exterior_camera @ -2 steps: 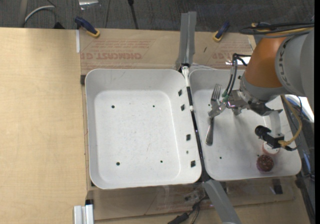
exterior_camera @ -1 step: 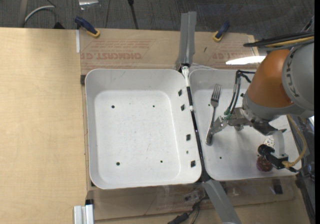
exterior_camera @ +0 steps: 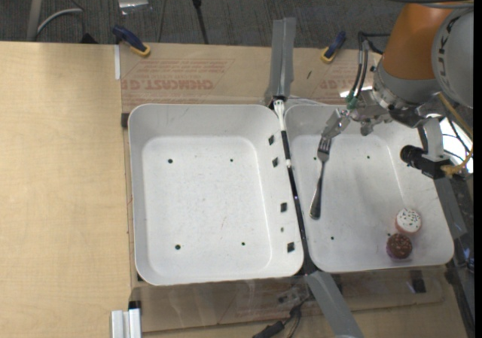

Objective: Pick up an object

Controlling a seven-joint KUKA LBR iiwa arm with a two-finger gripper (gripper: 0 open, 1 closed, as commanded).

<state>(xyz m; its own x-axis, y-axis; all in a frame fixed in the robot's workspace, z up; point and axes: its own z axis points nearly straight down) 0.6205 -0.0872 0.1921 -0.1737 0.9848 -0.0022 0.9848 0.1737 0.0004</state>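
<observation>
fork (exterior_camera: 319,178) | long axis near-vertical, tines up | fingers (exterior_camera: 335,126) gripping tine end

Metal fork (exterior_camera: 319,178) hangs upright from hand (exterior_camera: 337,123).

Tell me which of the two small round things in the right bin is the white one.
The white speckled ball, farther from the bin's front rim; the dark reddish-brown ball sits just below it.

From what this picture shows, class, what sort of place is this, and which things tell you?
Probably a robotics lab or test bench: a grey and orange robot arm over two white bins, clamps on a cardboard sheet, cables on the carpet floor.
</observation>
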